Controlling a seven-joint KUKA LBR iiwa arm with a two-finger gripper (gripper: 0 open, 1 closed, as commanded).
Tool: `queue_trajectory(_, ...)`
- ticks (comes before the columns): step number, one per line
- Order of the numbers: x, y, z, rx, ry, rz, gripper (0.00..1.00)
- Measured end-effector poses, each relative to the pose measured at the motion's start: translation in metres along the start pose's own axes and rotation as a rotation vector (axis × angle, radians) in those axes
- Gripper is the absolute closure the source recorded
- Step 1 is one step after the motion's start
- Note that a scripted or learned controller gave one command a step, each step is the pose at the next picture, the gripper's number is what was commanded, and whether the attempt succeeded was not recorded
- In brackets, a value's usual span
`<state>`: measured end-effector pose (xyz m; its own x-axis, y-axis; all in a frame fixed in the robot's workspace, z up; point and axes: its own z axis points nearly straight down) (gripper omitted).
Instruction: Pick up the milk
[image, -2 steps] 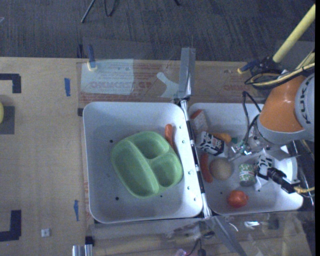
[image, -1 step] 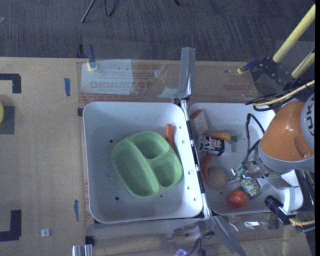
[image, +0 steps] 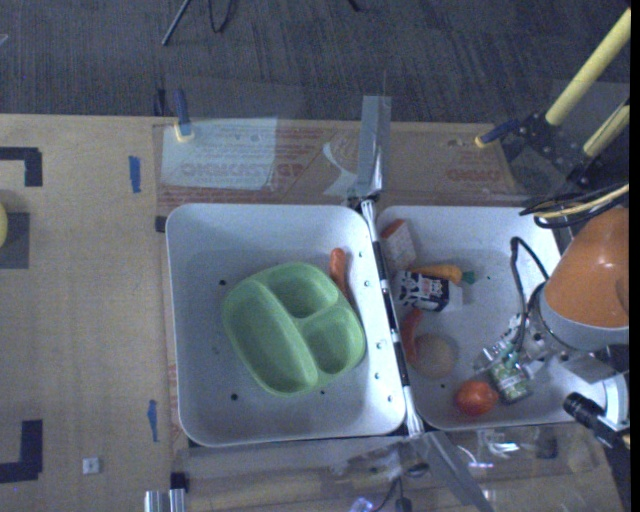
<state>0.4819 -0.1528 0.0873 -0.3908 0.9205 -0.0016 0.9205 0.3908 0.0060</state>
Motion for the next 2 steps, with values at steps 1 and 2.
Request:
queue_trajectory(1, 0.041, 0.042, -0.044, 0.003, 0.0, -0.072, 1.0)
queue_trajectory(2, 0.177, 0.086, -0.097, 0.004, 0.001, -0.098, 1.0)
